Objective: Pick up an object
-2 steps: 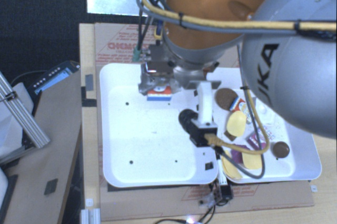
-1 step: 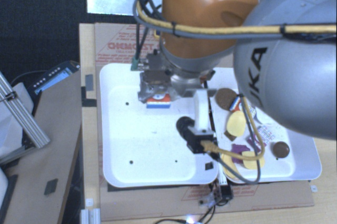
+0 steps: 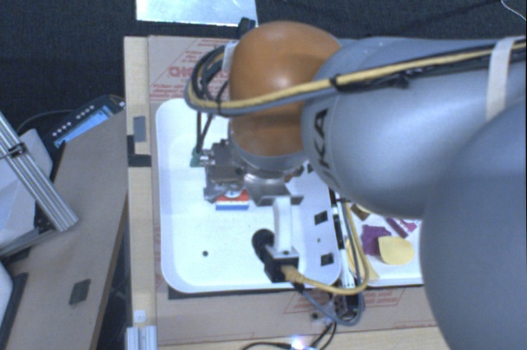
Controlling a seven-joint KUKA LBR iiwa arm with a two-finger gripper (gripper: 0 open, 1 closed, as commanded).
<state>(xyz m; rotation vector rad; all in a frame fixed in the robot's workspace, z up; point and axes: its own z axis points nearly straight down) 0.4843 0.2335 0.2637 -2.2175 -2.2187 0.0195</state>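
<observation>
Huge grey arm (image 3: 412,118) sweeping in from the right, orange band (image 3: 276,85) bulging over the left shallow white bin (image 3: 177,200). Yellow cable (image 3: 272,97) looping across the band. Pincer (image 3: 226,179) down low over the bin floor, hidden under the wrist: cannot tell how it stands or whether it grips anything. Small red, white and blue flat object (image 3: 232,203) lying on the bin floor right under it. In the right bin, purple piece (image 3: 372,239) beside a pale yellow one (image 3: 397,251).

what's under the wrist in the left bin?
A small red, white and blue object pokes out beneath the gripper on the left bin. The arm covers whatever else lies below it.
</observation>
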